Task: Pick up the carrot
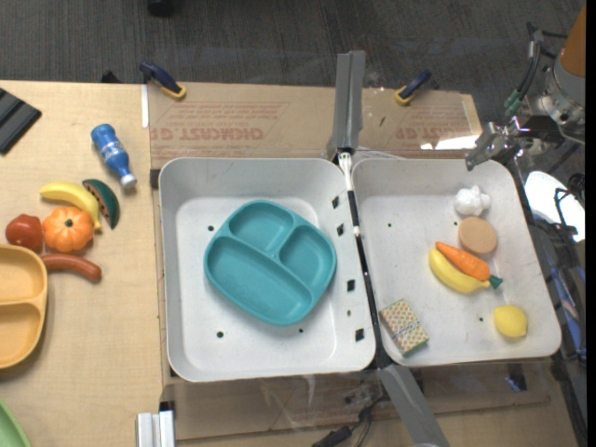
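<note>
The carrot [463,260] is orange with a small green end. It lies in the right bin [410,250], resting slantwise across a yellow banana [453,276]. My gripper [492,145] hangs above the bin's far right corner, well behind the carrot and apart from it. The grey arm with its orange band [573,56] reaches in at the top right.
In the right bin, a tan round disc [478,236] touches the carrot's far side, beyond it a white lump [472,199]; a lemon [510,321] and a patterned box [403,326] sit near the front. The left bin [186,324] holds a teal divided plate [270,261]. Toy foods and a blue bottle [112,155] lie on the bench.
</note>
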`<state>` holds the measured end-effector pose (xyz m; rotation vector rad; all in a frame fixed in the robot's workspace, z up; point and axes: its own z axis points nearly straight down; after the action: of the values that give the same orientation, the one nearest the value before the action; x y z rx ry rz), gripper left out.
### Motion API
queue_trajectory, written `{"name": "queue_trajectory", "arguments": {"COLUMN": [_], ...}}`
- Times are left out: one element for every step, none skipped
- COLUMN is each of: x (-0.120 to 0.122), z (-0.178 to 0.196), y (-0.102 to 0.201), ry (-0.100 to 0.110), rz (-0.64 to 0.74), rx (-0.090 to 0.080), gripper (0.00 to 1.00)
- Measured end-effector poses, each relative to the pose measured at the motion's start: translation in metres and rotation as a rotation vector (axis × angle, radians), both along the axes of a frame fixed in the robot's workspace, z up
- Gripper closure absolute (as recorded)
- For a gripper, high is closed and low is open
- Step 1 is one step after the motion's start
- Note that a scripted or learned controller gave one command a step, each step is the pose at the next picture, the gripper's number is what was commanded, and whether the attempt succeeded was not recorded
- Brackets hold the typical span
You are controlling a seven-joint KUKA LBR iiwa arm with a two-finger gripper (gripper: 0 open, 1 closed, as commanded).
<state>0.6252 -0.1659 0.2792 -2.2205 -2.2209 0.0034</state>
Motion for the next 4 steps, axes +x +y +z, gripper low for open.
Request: {"name": "queue_trajectory", "arguments": {"x": [-0.1,-0.108,-0.105,-0.13], "z": [-0.04,-0.177,-0.166,-0.05], "y": [-0.029,-0.054,-0.055,-0.016], "ry": [-0.001,-0.014,-0.023,-0.002], "rz": [0.233,0.305,0.302,0.095], "rx": [0.001,0.001,-0.005,-0.001], "gripper": [0.0,0.0,1.0,1.0]}}
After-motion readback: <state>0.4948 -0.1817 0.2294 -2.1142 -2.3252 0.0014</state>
